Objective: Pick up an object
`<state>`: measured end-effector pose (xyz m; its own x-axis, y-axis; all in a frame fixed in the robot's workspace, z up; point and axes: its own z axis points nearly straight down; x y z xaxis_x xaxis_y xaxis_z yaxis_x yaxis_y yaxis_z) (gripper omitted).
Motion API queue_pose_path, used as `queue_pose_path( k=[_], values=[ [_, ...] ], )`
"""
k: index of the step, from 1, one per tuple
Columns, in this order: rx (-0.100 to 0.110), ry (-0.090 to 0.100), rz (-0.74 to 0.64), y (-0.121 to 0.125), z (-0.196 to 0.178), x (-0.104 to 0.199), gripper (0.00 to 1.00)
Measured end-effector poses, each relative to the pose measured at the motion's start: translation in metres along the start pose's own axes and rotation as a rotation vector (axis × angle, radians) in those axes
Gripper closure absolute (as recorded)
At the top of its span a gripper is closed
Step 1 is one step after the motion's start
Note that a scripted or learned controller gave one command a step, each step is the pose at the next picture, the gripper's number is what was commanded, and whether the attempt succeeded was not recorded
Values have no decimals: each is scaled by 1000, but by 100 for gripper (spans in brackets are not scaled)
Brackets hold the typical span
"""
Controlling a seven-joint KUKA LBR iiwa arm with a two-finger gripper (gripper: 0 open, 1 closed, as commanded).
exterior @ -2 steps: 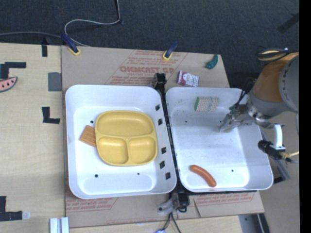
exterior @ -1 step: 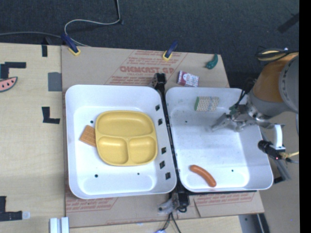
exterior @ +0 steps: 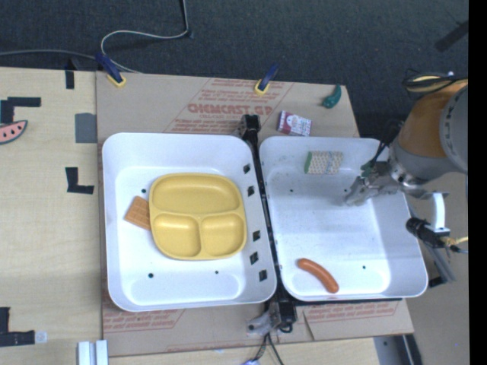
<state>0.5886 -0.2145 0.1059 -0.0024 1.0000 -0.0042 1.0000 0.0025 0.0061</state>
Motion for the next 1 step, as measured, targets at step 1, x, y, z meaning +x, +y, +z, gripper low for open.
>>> queue_pose_path(
  k=[1],
  values=[
    [0, 0, 0, 0, 0, 0, 0]
  ],
)
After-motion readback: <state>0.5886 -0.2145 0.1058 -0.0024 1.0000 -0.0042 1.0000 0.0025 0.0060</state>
